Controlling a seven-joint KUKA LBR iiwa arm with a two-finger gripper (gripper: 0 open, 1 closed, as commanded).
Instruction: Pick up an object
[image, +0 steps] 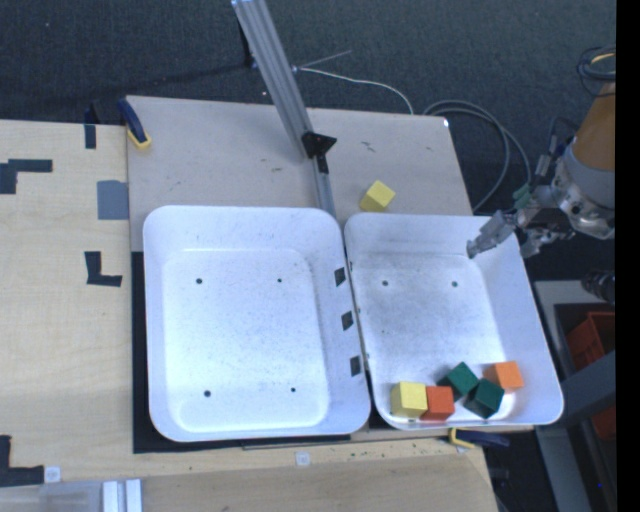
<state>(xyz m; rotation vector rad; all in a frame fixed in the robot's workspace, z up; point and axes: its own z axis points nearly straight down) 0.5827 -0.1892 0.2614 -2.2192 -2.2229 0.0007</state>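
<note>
Camera view: five blocks are seen clustered at the near edge of the right bin (520, 300): a yellow block (408, 398), a red block (438, 402), two green blocks (462, 379) (485, 398) and an orange block (508, 375), all touching or just beside one another. Another yellow block (378, 196) lies on the worktop (220, 150) beyond the bins. The left bin (240, 320) is beside the right one. The hand (487, 238) is held at the far right rim of the right bin, well apart from the cluster; nothing is seen in it, and its opening cannot be told. No block is judged to be picked yet; approach, grasp and lift remain.
</note>
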